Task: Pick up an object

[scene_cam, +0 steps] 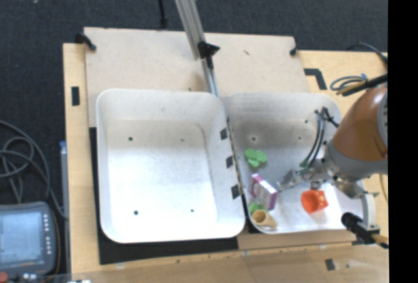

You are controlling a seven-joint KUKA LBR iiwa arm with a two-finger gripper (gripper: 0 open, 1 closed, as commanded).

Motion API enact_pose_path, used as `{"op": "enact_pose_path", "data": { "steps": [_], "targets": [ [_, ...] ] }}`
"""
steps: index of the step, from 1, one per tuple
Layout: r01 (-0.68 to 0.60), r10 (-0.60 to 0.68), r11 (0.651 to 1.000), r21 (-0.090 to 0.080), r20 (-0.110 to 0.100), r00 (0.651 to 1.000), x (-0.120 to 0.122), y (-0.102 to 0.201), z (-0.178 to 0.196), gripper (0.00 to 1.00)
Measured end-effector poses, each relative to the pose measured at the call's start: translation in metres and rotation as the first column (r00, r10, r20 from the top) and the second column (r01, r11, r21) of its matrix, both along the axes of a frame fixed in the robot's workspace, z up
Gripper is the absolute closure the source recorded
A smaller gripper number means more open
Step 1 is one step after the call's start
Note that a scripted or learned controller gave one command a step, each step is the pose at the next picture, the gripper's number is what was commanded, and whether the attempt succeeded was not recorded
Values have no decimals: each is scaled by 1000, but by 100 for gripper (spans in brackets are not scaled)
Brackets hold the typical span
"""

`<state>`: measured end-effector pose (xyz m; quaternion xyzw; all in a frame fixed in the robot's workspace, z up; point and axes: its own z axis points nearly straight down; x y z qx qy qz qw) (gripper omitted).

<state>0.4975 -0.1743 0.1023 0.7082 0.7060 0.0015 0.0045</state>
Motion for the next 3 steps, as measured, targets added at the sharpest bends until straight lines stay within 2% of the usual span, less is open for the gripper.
{"op": "enact_pose_path", "data": {
  "steps": [1, 3],
  "targets": [
    [4, -4, 1000, 2, 0, 1000, 0, 0, 10, 100],
    [-6, 6, 1000, 2, -1, 1000, -2, -6, 100, 100]
  ]
}}
